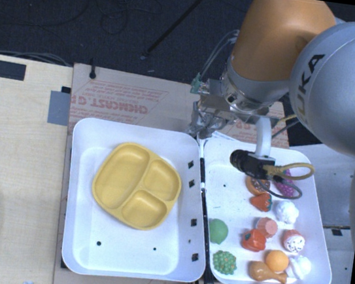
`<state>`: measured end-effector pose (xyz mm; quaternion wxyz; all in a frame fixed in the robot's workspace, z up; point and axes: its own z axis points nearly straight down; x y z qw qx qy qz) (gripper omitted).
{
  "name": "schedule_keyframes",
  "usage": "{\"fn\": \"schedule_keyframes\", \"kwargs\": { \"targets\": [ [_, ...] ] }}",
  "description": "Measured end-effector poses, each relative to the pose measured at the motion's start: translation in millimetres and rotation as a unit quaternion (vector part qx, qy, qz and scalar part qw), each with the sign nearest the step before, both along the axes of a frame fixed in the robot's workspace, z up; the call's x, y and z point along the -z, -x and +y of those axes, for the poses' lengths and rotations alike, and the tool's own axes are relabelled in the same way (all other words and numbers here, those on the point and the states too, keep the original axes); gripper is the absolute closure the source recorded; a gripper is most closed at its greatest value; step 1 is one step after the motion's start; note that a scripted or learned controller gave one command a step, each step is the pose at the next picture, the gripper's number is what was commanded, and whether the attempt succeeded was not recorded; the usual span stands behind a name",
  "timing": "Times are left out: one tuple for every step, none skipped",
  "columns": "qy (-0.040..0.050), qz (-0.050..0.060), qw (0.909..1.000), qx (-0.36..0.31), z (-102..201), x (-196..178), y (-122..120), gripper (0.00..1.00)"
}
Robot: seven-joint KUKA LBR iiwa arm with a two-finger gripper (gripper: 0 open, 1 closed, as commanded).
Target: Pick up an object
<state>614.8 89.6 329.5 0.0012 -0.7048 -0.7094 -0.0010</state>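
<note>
1. Grey-and-orange arm looms at 1 o'clock.
2. Its gripper hangs at 12 o'clock over the far rims where the bins meet; I cannot tell whether it is open or closed.
3. At 5 o'clock, the right bin holds toy broccoli, orange and red pepper.
4. At 8 o'clock, a yellow divided plate lies in the left bin.

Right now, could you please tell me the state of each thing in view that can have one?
Yellow plate: right way up, flat in the left bin.
Right bin: holds loose toy foods.
Green ball: loose, by the divider.
Broccoli: loose, near corner.
Drumstick: on its side, near edge.
Gripper: above the far rim where the bins meet, touching no toy.
</note>
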Motion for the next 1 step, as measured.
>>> {"fn": "schedule_keyframes", "kwargs": {
  "targets": [
    [0.0020,0.007,1.0000,0.005,9.0,107.3,45.4,1.00]
  ]
}}
